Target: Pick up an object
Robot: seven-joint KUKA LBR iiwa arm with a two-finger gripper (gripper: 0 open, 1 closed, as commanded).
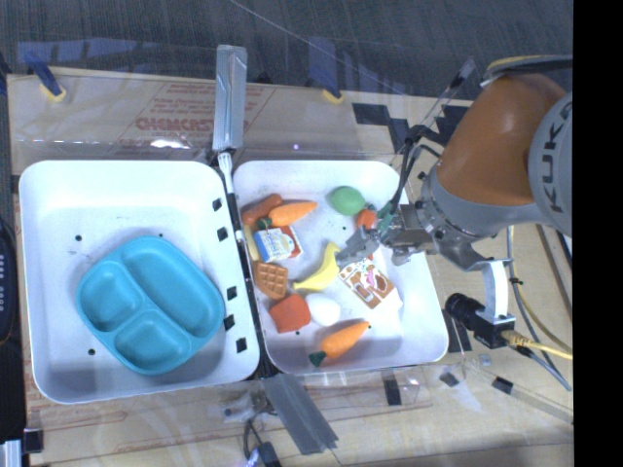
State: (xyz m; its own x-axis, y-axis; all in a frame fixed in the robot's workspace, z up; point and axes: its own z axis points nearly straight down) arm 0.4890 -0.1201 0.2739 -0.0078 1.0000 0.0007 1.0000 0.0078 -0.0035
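The right bin (424,311) holds toy food. At its back lie an orange carrot (292,212), a green ball (346,199) and a small red-orange piece (366,218). In the middle are a small carton (276,244), a waffle (273,280), a yellow banana (321,270) and a white-and-red packet (370,285). Toward the front lie a red block (289,313), a white egg (324,310) and a second carrot (343,340). My gripper (373,239) hangs low over the bin's right half, just above the packet and right of the banana.
The left bin (58,193) holds a blue divided tray (146,305). A metal divider (230,95) stands between the bins at the back. The arm's orange band (496,144) and cables (487,319) crowd the bench at the right.
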